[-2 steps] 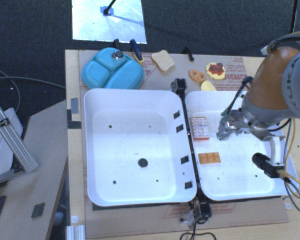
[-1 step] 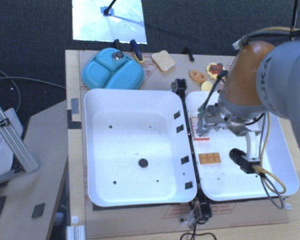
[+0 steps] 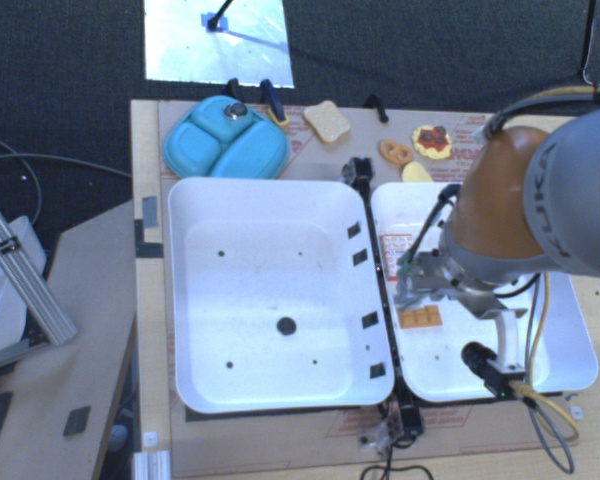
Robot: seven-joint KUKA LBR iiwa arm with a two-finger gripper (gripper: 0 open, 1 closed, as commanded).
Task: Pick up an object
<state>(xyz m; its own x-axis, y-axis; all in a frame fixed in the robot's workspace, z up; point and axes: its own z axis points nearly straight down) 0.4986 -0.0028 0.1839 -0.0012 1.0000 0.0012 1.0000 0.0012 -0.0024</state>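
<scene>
While arm (image 3: 540,198) is reaching in from right, hand (image 3: 412,286) is hanging low over right bin (image 3: 580,348), near its left wall. Finger state: cannot tell, wrist blocking sight. Orange waffle-like piece (image 3: 420,317) is lying on right bin floor, just below hand, not seen between fingers. Red-and-white card (image 3: 395,245) is lying flat further back in same bin. Left bin (image 3: 270,288) is sitting alongside. Blue divided tray (image 3: 225,141), toast slice (image 3: 327,122), pretzel (image 3: 394,152) are resting on tabletop (image 3: 150,158) behind bins.
</scene>
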